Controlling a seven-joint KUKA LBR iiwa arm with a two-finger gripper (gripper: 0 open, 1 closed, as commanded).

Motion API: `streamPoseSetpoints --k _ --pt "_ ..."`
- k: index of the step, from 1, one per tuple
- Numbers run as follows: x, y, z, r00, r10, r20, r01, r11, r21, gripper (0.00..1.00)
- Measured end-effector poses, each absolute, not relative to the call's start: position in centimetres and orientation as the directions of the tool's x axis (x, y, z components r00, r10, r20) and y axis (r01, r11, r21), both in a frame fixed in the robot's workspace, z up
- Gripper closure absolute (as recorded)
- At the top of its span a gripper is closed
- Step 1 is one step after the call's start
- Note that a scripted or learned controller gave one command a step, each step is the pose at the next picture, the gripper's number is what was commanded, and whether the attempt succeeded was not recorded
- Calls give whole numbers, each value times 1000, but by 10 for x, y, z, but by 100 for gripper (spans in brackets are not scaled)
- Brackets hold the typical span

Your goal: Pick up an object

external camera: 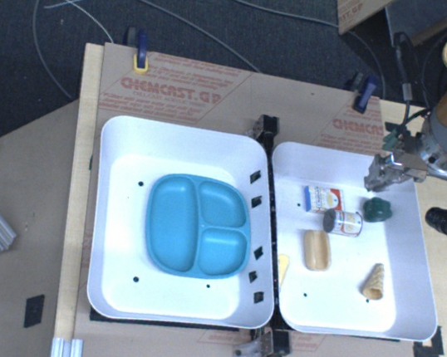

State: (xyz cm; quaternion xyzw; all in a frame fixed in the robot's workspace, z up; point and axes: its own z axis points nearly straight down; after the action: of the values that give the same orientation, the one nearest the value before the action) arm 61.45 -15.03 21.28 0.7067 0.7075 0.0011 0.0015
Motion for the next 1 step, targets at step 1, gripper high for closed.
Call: streamPoseSetpoints --k 1 --pt "618 -99 226 -5 1000 1 1000 5 3 100"
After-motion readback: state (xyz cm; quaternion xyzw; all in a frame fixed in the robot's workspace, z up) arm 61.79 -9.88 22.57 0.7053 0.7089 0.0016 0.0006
